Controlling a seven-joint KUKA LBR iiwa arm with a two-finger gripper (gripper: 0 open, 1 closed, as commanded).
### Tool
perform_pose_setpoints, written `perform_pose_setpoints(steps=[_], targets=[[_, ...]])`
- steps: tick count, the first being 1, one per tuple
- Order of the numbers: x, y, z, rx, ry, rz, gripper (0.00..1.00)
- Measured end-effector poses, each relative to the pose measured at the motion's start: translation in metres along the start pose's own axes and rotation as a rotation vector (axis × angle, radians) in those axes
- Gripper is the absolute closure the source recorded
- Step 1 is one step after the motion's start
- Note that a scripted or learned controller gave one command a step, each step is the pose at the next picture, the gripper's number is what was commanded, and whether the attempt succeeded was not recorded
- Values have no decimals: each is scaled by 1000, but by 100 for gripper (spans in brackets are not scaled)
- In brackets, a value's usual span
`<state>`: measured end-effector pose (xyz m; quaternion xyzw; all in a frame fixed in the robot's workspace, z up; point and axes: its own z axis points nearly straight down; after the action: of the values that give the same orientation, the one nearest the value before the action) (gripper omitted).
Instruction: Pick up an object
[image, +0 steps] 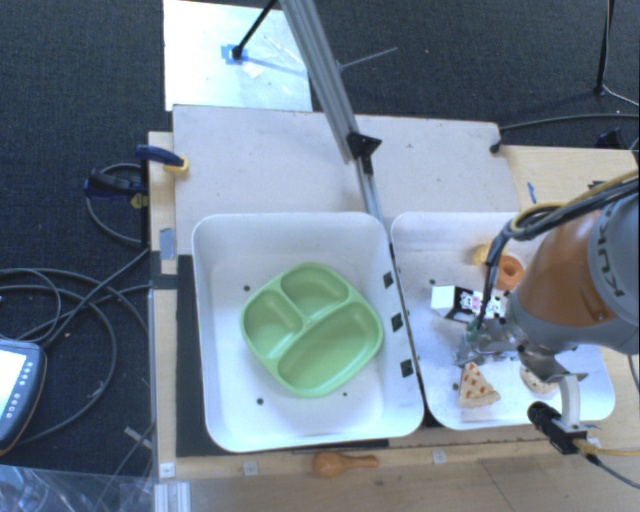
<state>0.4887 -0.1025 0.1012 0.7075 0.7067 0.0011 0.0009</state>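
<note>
In the camera view my gripper reaches down into the right bin, just above a pizza-slice toy that lies on the bin floor near the front. An orange ring-shaped toy sits at the bin's back, partly behind a cable. A tan piece lies on the floor to the right of the pizza slice. The arm's body hides the right part of this bin.
The left bin holds a green divided plate. A black and white tag lies on the right bin's floor. A tan wooden piece rests on the bench in front of the bins. A grey pole slants over the back.
</note>
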Motion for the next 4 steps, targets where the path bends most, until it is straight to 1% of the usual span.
perform_pose_setpoints(steps=[1, 2, 3, 4], targets=[[0, -3, -44, -3, -1, -5, 100], [4, -3, -107, -6, -2, -8, 100], [4, 0, -161, -6, -2, -8, 100], [51, 4, -145, 1, 2, -11, 100]])
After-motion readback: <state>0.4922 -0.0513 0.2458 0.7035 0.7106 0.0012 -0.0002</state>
